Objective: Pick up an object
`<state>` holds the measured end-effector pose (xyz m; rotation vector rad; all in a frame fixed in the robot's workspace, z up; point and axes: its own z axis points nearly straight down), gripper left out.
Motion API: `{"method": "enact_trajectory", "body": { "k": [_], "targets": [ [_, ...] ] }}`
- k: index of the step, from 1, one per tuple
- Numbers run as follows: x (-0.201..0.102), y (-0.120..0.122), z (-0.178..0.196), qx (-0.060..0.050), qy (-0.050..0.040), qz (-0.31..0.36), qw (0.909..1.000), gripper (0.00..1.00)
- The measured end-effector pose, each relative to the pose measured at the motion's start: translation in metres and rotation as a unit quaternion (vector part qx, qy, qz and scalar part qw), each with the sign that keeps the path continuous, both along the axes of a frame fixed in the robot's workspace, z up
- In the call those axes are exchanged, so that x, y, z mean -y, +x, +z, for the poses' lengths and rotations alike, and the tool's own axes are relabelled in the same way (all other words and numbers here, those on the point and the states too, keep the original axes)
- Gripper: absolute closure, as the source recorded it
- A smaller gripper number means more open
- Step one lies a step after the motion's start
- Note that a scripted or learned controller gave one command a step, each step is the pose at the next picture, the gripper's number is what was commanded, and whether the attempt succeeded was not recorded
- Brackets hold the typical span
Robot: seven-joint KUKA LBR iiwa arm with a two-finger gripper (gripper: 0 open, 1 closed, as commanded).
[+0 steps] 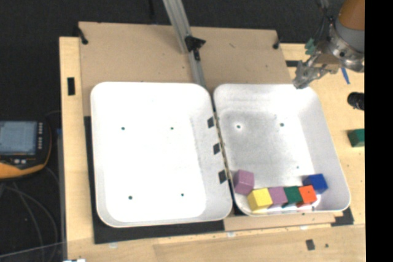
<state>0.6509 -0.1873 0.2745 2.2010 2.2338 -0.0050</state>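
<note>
Camera view shows you nothing lifted yet: the gripper (305,77) hangs above the right bin's (270,132) far corner, its state unclear, well apart from the blocks (279,193) along the near wall.

Light is even and quite bright on the two white bins (153,150); around the bench it is dark. The picture is slightly soft.
</note>
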Motion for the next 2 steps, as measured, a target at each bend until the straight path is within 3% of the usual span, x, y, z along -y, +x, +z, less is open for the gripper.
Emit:
{"method": "enact_trajectory", "body": {
  "k": [1,2],
  "targets": [
    [-0.102,-0.017,-0.005,-0.001,0.0037,-0.004,1.0000,1.00],
    [-0.219,-0.033,-0.081,-0.003,0.0039,-0.003,1.0000,1.00]
  ]
}}
